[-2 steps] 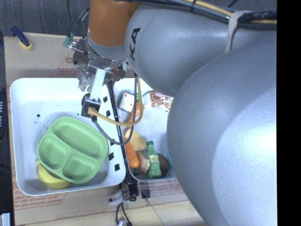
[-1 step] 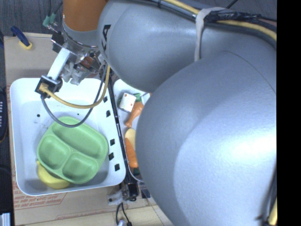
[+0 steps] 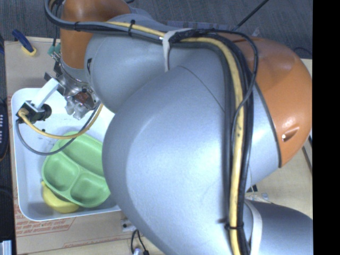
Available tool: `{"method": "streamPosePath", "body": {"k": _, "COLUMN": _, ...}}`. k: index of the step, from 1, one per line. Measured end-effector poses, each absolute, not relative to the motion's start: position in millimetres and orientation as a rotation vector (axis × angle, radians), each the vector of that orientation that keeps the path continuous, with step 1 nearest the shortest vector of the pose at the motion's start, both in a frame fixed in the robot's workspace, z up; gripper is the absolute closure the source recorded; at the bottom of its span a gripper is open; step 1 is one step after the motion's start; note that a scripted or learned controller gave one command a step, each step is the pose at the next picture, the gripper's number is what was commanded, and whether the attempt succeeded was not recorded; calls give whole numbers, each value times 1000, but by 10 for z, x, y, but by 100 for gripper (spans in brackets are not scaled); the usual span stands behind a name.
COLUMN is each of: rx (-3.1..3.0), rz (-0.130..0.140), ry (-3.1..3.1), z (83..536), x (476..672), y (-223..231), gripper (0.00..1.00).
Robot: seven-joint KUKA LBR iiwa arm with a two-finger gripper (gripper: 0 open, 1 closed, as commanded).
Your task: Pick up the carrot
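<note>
Camera view shows the gripper (image 3: 78, 101) above the white bin (image 3: 21, 190), near a green tray (image 3: 74, 174), and its jaw state I cannot tell.

Arm (image 3: 202, 142) low, end effector (image 3: 79, 102) down-left.

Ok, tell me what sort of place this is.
Most likely a robotics lab bench set up for bin picking: a big grey and orange arm with cables reaches over a shallow white bin holding a green divided tray, with taped cardboard below.
</note>
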State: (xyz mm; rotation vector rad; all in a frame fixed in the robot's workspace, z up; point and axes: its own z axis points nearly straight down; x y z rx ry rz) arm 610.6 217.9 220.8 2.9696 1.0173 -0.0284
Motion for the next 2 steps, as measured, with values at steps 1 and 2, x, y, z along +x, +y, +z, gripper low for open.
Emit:
{"method": "streamPosePath", "body": {"k": 1, "rx": 2977, "rz": -25, "ry": 1011, "z": 2071, "x": 5231, "y": 1704, "gripper": 100}}
{"method": "streamPosePath", "body": {"k": 2, "rx": 2849, "rz": -12, "ry": 1328, "z": 2884, "x": 5177, "y": 992, "gripper": 100}}
